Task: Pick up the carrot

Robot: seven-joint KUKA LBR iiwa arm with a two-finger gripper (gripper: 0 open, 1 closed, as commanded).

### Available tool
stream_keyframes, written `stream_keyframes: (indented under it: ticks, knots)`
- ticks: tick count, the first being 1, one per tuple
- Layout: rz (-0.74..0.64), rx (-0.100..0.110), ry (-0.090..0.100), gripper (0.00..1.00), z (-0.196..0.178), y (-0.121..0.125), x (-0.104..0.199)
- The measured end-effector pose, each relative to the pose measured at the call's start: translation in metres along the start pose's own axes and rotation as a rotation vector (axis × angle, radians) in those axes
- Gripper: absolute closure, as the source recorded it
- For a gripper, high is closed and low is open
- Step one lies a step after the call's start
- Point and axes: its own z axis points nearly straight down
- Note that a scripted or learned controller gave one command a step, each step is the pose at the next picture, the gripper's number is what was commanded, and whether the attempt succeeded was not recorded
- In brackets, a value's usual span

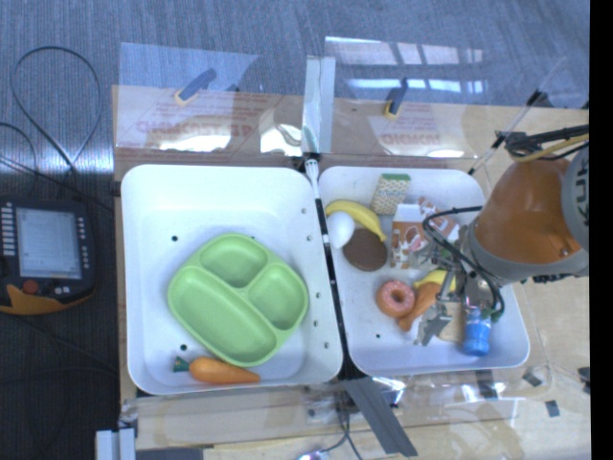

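Pick not yet made, judging by how things lie. Carrot (218, 371) lying flat on the floor of the left bin (153, 209), at its near edge, just in front of the green divided plate (238, 298) and touching or almost touching its rim; leafy end pointing away from the end effector. Nothing gripping it, nothing near it.

End effector (436, 322) down low in the right bin (508, 353), well apart from the carrot, with the bin divider and the plate between them. Fingers too tangled with cables and clutter to read: cannot tell how far open, and cannot tell of anything held.

Crowded close around the end effector: a pink-iced doughnut (395, 298) just to its carrot side, an orange piece (416, 310) touching or almost under it, a small blue bottle (476, 333) just on the far side. Further back in the same bin, a banana (356, 217), a white egg (339, 228), a brown round cookie (365, 250) and a snack box (408, 238).

Still to do, then, nearly everything: lift clear of the right bin, cross over the divider to the left bin, come down over the carrot at the near wall, close, raise. Likely awkward part: carrot tucked between plate rim and bin wall, little room for fingers.
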Motion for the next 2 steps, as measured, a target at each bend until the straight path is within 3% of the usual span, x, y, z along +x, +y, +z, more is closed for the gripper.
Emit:
stream_keyframes:
  ticks: [1,2]
  knots:
    - [0.248,0.005,0.047,0.00,0.018,0.030,0.024]
    - [0.087,0.003,0.051,0.00,0.021,0.048,-0.020]
